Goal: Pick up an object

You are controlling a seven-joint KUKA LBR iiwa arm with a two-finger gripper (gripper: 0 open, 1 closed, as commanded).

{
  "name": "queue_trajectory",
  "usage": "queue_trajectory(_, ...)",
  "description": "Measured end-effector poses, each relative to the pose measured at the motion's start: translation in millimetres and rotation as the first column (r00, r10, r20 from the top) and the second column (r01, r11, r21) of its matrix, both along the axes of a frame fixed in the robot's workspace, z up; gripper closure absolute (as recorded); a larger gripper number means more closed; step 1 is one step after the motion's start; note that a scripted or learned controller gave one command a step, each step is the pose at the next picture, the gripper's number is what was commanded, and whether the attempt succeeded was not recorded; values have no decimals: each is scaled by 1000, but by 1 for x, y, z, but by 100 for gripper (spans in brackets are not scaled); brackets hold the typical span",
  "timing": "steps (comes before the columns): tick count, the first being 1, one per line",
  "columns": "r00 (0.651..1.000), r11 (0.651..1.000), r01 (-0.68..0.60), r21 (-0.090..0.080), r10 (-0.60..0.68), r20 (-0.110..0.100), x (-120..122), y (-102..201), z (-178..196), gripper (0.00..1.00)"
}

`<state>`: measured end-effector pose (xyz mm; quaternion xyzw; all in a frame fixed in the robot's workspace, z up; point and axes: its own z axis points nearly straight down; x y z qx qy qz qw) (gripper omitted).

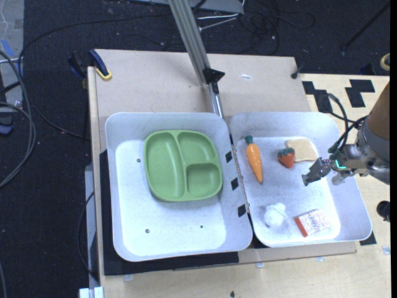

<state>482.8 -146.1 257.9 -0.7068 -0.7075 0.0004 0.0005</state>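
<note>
Farthest from the pincer, off to its left in the camera view, the left bin (124, 185) carried a green divided plate (183, 165) with three compartments, lying flat on the bin floor. Closer in, across the seam between the two bins, the right bin (353, 219) held the small items. A toy carrot (254, 160) lay well to the left of the pincer and slightly farther up the view; its long axis ran nearly up and down the view, leaning a little, with the green top pointing away toward the far rim and the orange tip pointing down toward the near side. Below and to the left of the pincer sat a small white crumpled object (274, 215), whose kind could not be told. A toy strawberry (286, 158) stood just up and left of the pincer, near it but apart, and touching the strawberry's right side lay a tan slice of toy bread (303, 149), its longer edge running roughly left to right. Below the pincer, near the bin's near rim, lay a small red-and-white packet (312, 222), tilted, its long axis sloping up toward the right. The gripper (315, 174) hung over the right part of the right bin, reaching in from the right, and whether it was spread or pressed together could not be told; nothing showed at its tip.
</note>
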Motion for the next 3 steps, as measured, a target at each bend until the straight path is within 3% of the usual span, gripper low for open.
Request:
queue_trajectory(1,1000,1000,0,0,0,1,0,0,0,0)
queue_trajectory(3,1000,1000,3,2,-3,-5,2,-4,-127,0)
